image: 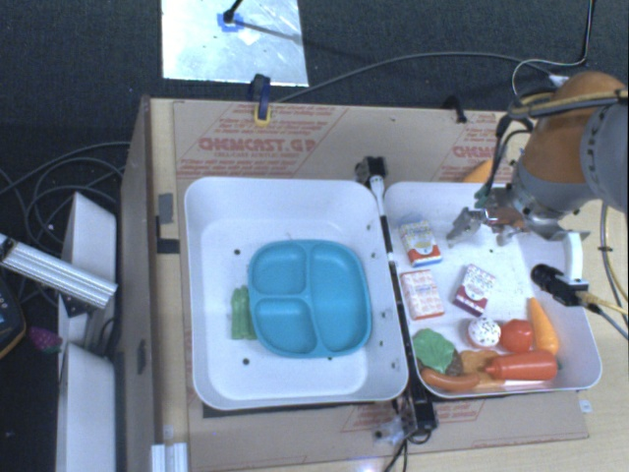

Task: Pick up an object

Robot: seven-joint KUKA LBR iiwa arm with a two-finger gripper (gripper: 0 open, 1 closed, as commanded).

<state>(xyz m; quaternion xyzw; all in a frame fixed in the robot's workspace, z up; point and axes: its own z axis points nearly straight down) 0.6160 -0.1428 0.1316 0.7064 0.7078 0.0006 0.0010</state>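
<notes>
The right bin (590, 362) holds several toy foods. A small red-and-white carton (420, 242) lies near its back left, with two more cartons (422, 293) (476, 288) in the middle. Along the front sit a green leaf (431, 346), a white ball (484, 333), a red tomato (517, 335), an orange carrot (543, 324) and a red sausage (519, 367). My gripper (483, 226) hangs over the bin's back part, right of the first carton, open with nothing between its fingers.
The left bin (211, 264) carries a blue divided plate (310, 296) with a green piece (241, 313) beside it. A black clamp (373, 172) sits where the bins meet. Cables run across the cardboard (295, 136) behind.
</notes>
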